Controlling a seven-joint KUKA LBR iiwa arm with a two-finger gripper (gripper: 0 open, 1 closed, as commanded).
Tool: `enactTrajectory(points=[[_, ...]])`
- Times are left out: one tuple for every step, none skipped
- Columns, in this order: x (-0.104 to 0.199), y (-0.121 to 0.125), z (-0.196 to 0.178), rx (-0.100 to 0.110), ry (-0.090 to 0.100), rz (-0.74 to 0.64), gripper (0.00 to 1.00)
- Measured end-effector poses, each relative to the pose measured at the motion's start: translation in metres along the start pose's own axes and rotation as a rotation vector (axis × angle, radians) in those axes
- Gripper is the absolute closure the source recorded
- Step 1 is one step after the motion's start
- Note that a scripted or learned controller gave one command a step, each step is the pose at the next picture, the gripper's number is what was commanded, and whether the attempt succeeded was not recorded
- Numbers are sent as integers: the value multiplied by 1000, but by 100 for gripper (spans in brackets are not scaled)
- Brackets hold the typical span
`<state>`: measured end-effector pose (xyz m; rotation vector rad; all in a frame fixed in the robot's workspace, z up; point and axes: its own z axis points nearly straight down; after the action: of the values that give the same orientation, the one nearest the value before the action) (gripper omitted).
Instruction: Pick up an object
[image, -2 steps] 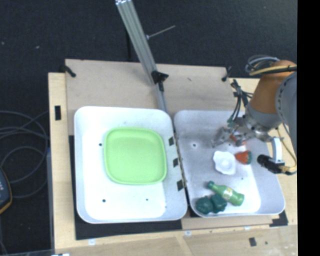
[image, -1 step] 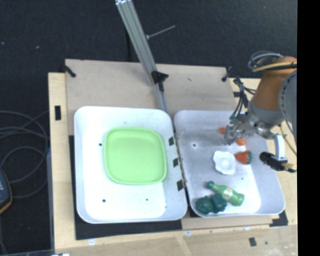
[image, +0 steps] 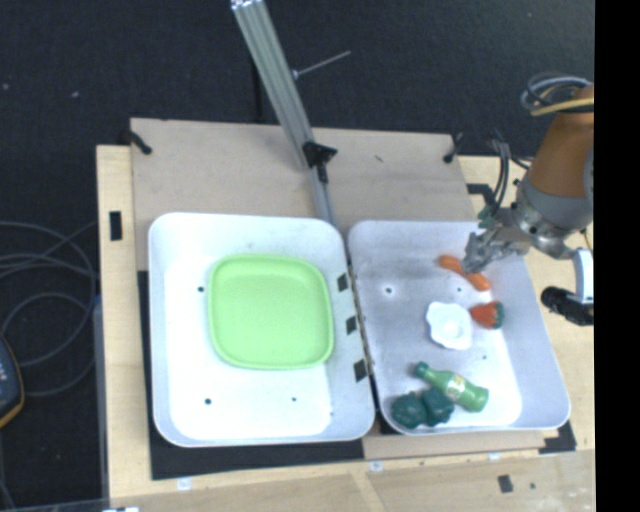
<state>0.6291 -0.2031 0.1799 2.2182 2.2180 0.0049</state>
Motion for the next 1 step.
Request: enactTrajectory(points=[[6, 5, -46, 1, 0, -1, 100]])
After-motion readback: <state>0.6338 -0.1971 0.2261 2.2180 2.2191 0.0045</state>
